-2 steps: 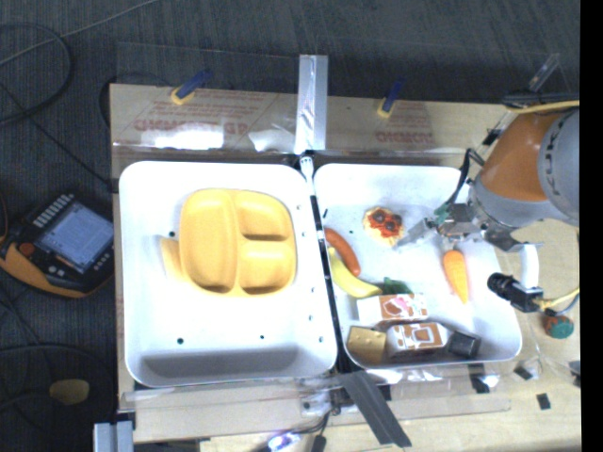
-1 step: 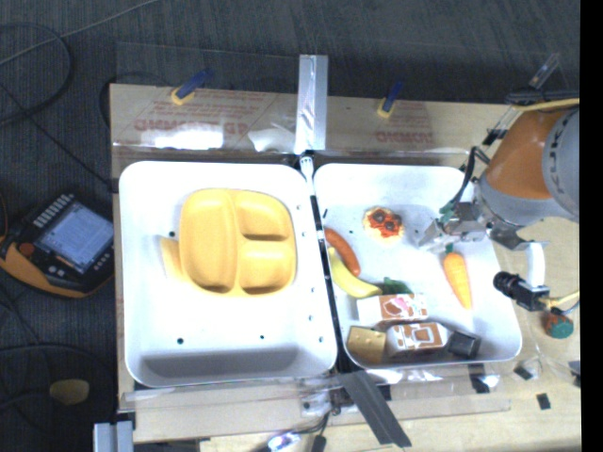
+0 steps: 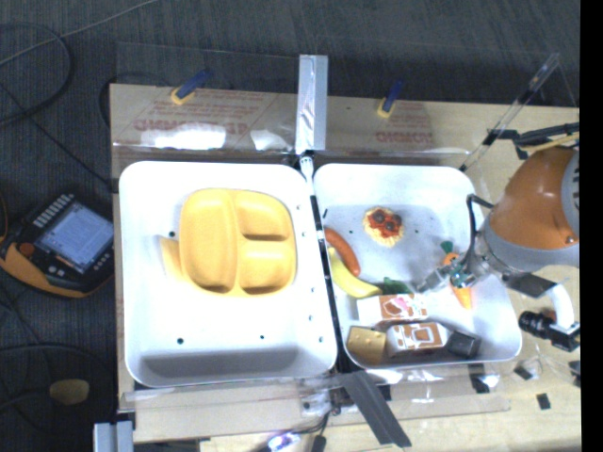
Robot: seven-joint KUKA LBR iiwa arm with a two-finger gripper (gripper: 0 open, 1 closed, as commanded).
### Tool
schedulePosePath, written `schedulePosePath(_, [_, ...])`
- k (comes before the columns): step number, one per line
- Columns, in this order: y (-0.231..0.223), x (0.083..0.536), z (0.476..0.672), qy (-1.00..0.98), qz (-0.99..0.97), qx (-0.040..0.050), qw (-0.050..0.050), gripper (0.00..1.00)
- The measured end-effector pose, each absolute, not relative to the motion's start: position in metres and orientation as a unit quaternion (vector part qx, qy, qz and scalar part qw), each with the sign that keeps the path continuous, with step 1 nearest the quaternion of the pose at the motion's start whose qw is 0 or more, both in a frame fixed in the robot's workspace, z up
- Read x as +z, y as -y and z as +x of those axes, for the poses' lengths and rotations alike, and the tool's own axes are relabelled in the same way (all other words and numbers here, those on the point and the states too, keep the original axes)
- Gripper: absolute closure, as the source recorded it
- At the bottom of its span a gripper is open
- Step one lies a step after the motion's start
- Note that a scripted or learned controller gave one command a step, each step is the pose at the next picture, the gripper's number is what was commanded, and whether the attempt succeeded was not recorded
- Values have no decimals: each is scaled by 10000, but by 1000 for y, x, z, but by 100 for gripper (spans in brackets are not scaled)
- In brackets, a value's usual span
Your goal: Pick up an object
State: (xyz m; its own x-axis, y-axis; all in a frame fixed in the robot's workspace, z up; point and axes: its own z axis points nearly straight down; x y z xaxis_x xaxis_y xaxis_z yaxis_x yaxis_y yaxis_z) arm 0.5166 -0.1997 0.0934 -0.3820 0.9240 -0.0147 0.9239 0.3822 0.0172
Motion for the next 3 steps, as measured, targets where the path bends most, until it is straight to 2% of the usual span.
schedulePosePath(1, [179, 124, 590, -8341, 5517, 4, 0, 100])
schedulePosePath(2, [151, 98, 659, -7683, 6400, -60, -5, 100])
schedulePosePath(3, [65, 184, 669, -7678, 6407, -8, 8, 100])
